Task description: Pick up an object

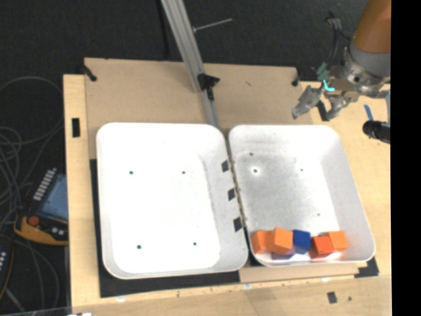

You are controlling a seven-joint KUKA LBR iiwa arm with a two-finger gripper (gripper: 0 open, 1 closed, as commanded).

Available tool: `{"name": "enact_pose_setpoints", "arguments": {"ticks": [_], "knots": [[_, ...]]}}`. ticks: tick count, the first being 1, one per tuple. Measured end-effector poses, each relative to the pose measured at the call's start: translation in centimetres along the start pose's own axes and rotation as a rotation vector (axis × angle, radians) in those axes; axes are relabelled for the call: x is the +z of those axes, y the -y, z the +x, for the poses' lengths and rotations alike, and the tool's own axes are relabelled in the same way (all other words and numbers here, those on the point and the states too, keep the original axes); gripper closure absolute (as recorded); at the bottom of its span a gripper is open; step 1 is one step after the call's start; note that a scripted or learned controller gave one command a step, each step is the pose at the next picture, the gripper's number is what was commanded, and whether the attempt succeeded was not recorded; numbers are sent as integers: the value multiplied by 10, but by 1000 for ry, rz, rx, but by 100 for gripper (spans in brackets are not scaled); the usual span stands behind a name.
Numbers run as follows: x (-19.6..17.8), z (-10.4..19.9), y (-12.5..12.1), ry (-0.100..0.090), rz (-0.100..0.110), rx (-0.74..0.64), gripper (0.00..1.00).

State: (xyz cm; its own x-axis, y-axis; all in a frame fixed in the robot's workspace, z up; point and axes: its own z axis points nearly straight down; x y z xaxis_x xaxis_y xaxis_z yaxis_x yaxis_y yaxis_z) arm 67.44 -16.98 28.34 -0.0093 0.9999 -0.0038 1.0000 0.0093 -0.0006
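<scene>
Several small blocks lie in a row along the near wall of the right bin (342, 157): an orange block (273, 240) at the left, a blue block (301, 239) in the middle, and another orange block (327, 243) at the right. My gripper (318, 104) hangs above the bin's far right corner, well away from the blocks. Its two fingers stand apart with nothing between them, so it is open.
The left bin (105, 196) lies beside the right one, with dark clips along the seam between them. A slanted metal rail (187, 45) rises from behind the bins. Cables and a handheld controller (49, 206) lie off the bench at the left.
</scene>
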Motion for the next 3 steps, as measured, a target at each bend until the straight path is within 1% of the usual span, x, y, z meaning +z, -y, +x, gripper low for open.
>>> {"name": "enact_pose_setpoints", "arguments": {"ticks": [1,2,3], "knots": [[-90,85,38,-4,-11,0,0],[5,151,57,-5,7,2,0],[91,219,135,-5,10,2,0]]}}
